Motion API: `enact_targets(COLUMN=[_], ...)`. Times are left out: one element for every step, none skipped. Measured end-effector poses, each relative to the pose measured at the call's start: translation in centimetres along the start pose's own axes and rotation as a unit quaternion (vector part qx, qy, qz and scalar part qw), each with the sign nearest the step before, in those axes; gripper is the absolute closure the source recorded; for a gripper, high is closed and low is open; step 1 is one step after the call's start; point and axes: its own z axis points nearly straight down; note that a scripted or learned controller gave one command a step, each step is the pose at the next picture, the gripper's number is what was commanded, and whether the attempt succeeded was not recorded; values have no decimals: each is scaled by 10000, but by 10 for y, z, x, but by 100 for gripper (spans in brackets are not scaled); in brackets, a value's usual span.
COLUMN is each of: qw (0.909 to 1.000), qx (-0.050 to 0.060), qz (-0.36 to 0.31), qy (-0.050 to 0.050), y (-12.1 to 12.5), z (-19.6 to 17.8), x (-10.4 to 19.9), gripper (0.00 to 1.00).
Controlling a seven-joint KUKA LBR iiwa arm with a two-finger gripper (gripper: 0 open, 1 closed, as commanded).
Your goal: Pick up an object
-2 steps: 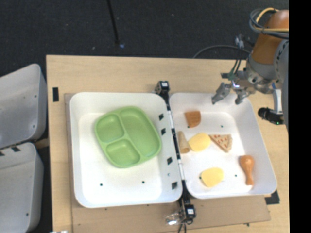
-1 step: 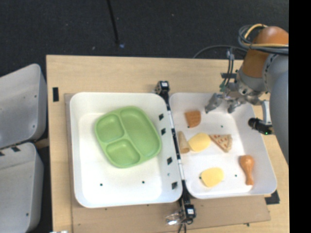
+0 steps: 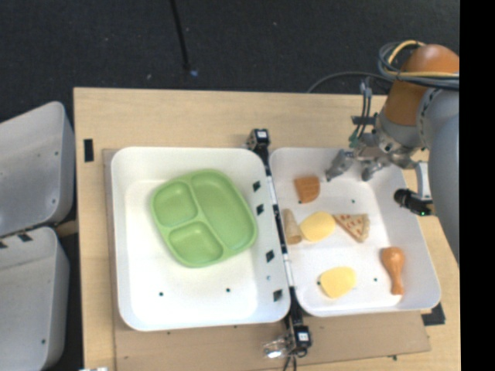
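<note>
Toy food pieces sit in the right bin (image 3: pixel 402 184), all below the gripper (image 3: pixel 352 166) in frame and none touching it. Closest is the brown bread-like piece (image 3: pixel 307 188), just down-left of the fingertips. Farther down: pale yellow lump (image 3: pixel 318 226), pizza slice (image 3: pixel 353 226) beside it, tan wedge (image 3: pixel 291 226) at the bin's left wall. Farthest from the gripper: second yellow piece (image 3: pixel 337 281) and drumstick (image 3: pixel 394 268) near the bottom-right corner.

Arm (image 3: pixel 406 99) comes in from upper right, orange band over grey wrist, tilted down-left, gripper over the bin's top edge. Fingers splayed apart, nothing between them; left fingertip (image 3: pixel 334 168) nearer the bread piece.

Left bin (image 3: pixel 124 284), well to the left of the gripper, holds a green divided plate (image 3: pixel 203 217).

Arm's upper links cut off at the frame edge. Cables blur over the wrist. Can't tell if fingertips touch the bin floor or hover.
</note>
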Motion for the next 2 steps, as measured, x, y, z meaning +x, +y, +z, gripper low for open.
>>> enact_targets(qw=[10000,10000], qx=[-15,-35], qz=[-14,34], qy=[-24,2], y=[1,-6], z=[-12,-60], x=[-1,0], gripper=[100,100])
